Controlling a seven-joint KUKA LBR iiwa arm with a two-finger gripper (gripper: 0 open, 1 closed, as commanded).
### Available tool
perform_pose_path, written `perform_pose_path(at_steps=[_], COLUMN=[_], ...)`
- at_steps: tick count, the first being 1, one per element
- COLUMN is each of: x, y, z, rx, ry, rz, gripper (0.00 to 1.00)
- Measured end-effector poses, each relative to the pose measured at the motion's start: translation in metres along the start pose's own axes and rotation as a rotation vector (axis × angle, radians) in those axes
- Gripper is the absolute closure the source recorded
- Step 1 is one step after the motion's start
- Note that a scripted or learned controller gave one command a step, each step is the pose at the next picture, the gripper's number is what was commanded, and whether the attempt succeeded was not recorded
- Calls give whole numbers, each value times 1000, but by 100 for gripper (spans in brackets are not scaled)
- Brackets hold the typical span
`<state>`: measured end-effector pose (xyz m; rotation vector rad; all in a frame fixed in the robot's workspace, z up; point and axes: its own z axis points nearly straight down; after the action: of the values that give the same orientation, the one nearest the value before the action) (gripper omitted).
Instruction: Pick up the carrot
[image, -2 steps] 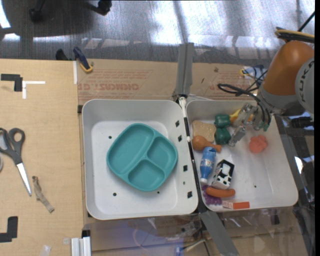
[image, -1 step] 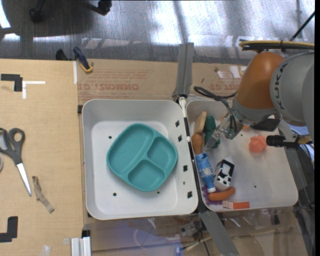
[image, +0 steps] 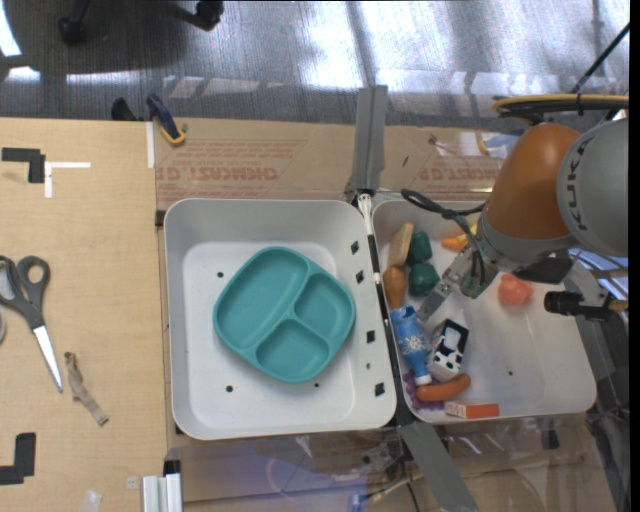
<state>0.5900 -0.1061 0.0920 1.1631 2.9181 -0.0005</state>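
Camera view: carrot (image: 396, 285) — stubby, orange, against the right bin's left wall — pincer (image: 436, 300) spread beside it.

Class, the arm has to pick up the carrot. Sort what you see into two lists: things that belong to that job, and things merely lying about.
Belongs to the job:
carrot
gripper
right bin

Lying about:
teal plate
left bin
scissors
sausage
blue bottle

Left bin (image: 185, 330): a divided plate (image: 285, 314) is held at its centre.
Right bin (image: 540, 385): set just right of the left bin; toy foods are clustered along its left wall.
Scissors (image: 30, 310): laid on the bench, well left of the left bin.
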Motion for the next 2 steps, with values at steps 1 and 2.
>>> perform_pose_path(at_steps=[1, 2], x=[-39, -63], y=[-46, 3], z=[-130, -1], rx=[-1, -2], ry=[-3, -2], rz=[35, 130], gripper=[0, 0])
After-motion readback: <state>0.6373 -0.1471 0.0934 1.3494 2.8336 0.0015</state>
